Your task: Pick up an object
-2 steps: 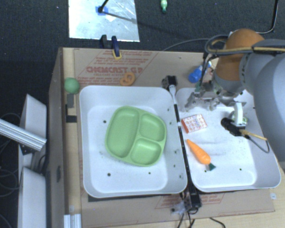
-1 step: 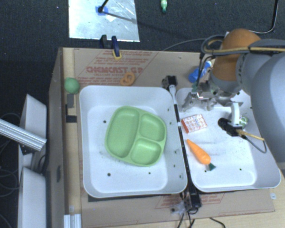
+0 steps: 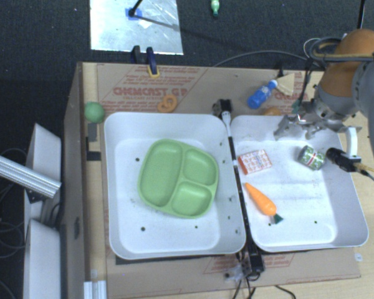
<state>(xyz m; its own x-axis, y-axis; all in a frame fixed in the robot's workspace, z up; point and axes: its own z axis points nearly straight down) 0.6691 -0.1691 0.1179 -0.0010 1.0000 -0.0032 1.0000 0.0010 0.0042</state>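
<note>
You've got three pickable items in the right bin (image 3: 343, 229): orange carrot (image 3: 262, 200) near the centre-left, red-and-white packet (image 3: 254, 161) just above it by the divider, small green-labelled can (image 3: 311, 157) lying on its side to the right. Gripper (image 3: 297, 124) hovers over that bin's upper edge, apart from all three; can't tell its finger state. Left bin (image 3: 121, 229) holds a green sectioned tray (image 3: 177, 177). A blue bottle (image 3: 262, 94) lies on the cardboard behind.
</note>
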